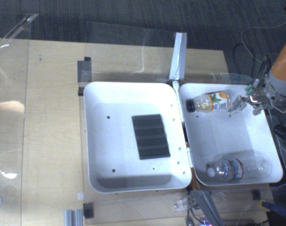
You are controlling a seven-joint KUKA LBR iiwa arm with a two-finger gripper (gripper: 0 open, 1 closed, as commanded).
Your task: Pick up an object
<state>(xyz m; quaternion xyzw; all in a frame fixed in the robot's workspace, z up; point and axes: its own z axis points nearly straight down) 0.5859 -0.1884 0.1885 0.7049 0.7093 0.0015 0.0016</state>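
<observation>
Dark grey carpet runs behind a pale wooden bench [39, 126] that carries two shallow white bins side by side. At the far right edge of the camera view, the arm [284, 74], grey with an orange band, reaches in over the upper right corner of the right bin [256, 140]. Its gripper [241, 103] points toward the bin's interior, with thin metal fingers [234, 106] low over the white floor near the bin's back wall. Whether those fingers are spread or pressed together cannot be told at this size, and nothing can be seen between them.

Just beside the gripper, on the side away from the arm, a small bottle [208, 102] with an orange label and a dark cap lies on its side, cap end pointing away from the gripper. Its label end is very near the fingertips; contact cannot be made out. Well apart from the gripper, along the bin's near edge, a clear plastic bottle [238, 168] with a blue label lies on its side.

Farther from the gripper, past the small bottle and the divide between the bins, the left bin [100, 107] holds a flat dark ribbed rectangular block [150, 136], lying roughly in its middle. A grey metal bar [178, 55] stands up behind the joint of the two bins.
</observation>
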